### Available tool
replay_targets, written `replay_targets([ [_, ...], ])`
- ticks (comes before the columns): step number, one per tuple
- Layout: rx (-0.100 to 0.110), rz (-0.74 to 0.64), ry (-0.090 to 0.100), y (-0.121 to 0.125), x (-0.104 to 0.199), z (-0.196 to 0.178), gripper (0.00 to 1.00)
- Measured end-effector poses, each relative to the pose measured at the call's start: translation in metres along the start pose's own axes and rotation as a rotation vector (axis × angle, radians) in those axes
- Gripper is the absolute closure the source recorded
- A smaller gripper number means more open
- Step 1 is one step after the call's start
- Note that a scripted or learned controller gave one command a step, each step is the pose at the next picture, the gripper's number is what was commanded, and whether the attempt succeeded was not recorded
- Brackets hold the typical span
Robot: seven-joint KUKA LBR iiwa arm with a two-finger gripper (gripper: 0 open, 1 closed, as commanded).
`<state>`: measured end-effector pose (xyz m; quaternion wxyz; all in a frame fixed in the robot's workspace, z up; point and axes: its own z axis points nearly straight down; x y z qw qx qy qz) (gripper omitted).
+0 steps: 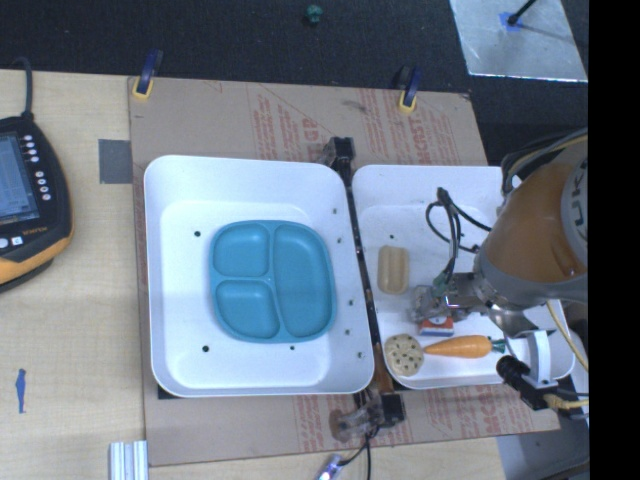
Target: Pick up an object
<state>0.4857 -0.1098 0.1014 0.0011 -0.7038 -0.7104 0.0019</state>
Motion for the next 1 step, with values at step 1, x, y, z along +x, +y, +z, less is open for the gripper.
replay_targets([
  [1, -0.002, 0.004, 0.002, 0.035, 0.0817, -0.0907, 1.0],
])
